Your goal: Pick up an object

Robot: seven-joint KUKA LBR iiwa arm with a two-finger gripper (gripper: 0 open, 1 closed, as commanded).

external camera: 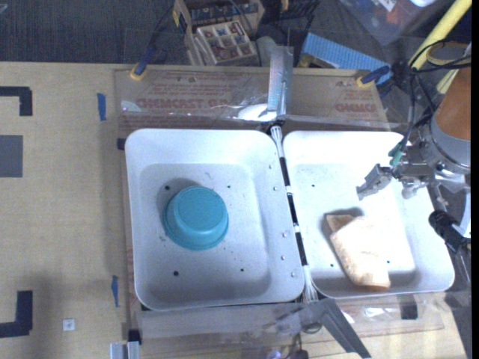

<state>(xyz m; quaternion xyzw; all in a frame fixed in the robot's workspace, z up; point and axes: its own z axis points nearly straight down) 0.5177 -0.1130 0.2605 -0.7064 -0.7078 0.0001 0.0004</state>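
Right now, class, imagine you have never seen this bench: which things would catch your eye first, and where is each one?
The blue bowl stands out most, upside down in the middle of the left bin. Next comes the tan sponge-like block, lying in the near part of the right bin. Above that bin's right side hangs the gripper, with the arm's orange band bright at the view's right edge.
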